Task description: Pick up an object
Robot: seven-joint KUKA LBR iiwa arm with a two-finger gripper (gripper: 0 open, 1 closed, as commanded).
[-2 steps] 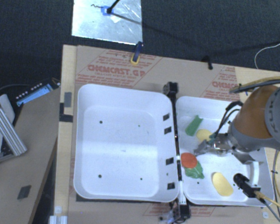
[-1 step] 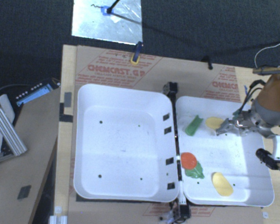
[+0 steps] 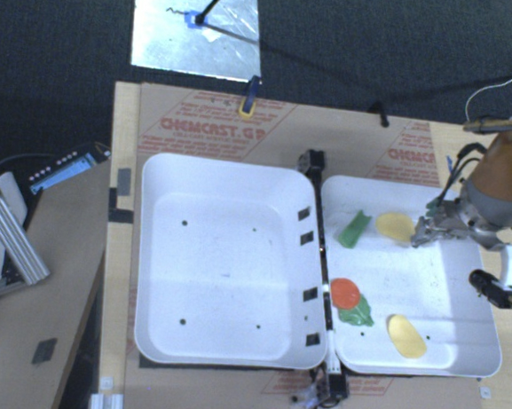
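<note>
The right bin [image 3: 456, 359] holds a green block [image 3: 355, 228] near its back left, a yellow piece [image 3: 395, 226] just right of it, an orange round piece [image 3: 345, 293] lying on a green leafy piece [image 3: 358, 312] at the left wall, and a yellow oval [image 3: 406, 335] near the front. My gripper [image 3: 421, 236] hangs low over the back of this bin, its tips right beside the yellow piece's right edge. I see nothing held between the tips.
The left bin [image 3: 224, 259] sits beside the right one, with a black divider with clips [image 3: 317, 249] between them. The arm's grey body and orange band [image 3: 508, 177] cover the right bin's back right corner. A black fitting [image 3: 491, 286] sticks out over the right wall.
</note>
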